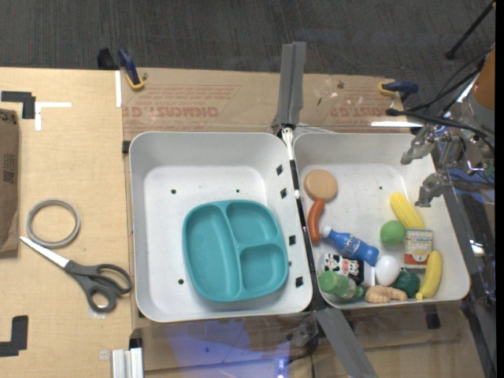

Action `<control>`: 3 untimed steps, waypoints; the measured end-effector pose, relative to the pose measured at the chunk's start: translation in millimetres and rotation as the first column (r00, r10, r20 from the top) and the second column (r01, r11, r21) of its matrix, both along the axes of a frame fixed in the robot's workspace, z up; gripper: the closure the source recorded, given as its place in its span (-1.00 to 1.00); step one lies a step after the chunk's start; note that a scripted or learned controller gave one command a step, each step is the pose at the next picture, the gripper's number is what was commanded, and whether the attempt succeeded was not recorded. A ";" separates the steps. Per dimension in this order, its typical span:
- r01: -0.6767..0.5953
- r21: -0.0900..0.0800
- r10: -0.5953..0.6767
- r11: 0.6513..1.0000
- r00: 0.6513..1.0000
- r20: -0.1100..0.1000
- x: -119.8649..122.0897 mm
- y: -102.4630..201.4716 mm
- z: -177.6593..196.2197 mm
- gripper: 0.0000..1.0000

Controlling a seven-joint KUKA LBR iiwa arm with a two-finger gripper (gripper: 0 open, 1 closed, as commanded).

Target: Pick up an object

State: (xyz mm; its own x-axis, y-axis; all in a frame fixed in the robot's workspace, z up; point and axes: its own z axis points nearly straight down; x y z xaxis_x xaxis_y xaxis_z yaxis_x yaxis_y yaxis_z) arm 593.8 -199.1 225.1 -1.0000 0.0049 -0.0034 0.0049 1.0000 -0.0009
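Observation:
The right bin [354, 152] holds several toy foods: a tan bun [320, 184], a red sausage [316, 219], a blue bottle [351, 245], a corn cob [406, 210], a green ball [392, 232], a small box [418, 248], a banana [431, 274] and a white egg [387, 269]. My gripper [421, 172] hangs over the bin's right rim, above and to the right of the corn. It is open, with nothing between its fingers [411, 150].
A teal divided plate [236, 250] lies in the left bin [157, 179]. On the bench to the left are scissors [87, 276], a tape roll [53, 221] and a brown bag [8, 179]. Cables run at the far right.

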 end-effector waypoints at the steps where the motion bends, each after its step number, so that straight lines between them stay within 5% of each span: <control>1: 0.062 0.001 -0.062 0.998 0.998 -0.002 -38.0 -22.8 -127.3 -1.00; 2: 0.056 -0.001 -0.056 0.998 0.998 0.004 -35.5 -20.7 -116.7 1.00; 3: 0.174 0.001 -0.174 0.985 0.985 0.001 -34.3 70.3 -5.8 1.00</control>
State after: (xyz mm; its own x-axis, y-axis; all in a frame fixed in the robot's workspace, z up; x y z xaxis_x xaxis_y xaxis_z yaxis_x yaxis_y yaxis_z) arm 559.5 -128.8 219.3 -0.9838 0.1790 -0.0042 0.1790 0.9839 0.0004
